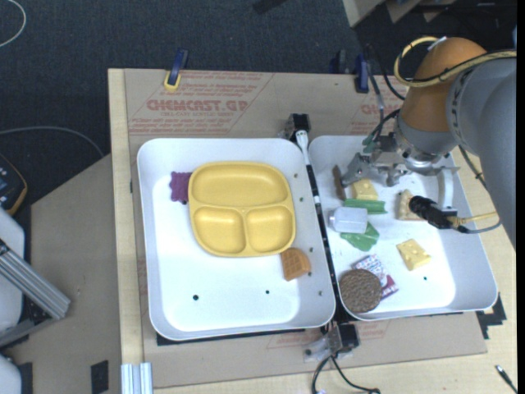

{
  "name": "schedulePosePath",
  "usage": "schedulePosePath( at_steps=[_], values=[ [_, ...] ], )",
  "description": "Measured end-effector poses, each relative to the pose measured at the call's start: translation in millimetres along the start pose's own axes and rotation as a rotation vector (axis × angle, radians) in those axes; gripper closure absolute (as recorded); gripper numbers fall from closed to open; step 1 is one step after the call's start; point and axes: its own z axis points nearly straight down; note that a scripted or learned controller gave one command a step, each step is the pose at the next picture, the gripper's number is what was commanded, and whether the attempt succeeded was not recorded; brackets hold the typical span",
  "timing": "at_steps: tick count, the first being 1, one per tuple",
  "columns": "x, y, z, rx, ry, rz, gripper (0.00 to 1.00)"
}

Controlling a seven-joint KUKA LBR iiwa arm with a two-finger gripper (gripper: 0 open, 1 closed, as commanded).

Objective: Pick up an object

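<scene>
The two-finger gripper [369, 175] hangs low in the right white bin [476, 281], directly over a pale yellow block [364, 190]; whether it grips cannot be told, and crowding green pieces [361, 238] just below could spoil the pick

In the right bin [459, 290], several small items lay loosely grouped. A pale yellow chunk [364, 190] sat near the top, with a green strip [375, 207] just below it. A small white block [349, 219] rested in the middle, touching a green leafy piece [360, 238] beneath it. Further down lay a red-and-white wrapper [373, 268], partly under a round brown cookie [360, 290] at the bin's lower edge. To the right sat a yellow cheese wedge [413, 254], apart from the rest, and a tan bread-like piece [403, 205] higher up. In the left bin [164, 294], a yellow divided plate [242, 206] lay flat, with a purple scrap [180, 185] at its left edge and a brown crusty piece [295, 263] at its lower right corner.
</scene>
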Motion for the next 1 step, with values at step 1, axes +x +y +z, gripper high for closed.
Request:
schedulePosePath(
  at_steps=[1],
  values=[
    [0.1, 1.1, -12.1, -0.004, 0.0, 0.001, 1.0]
  ],
)
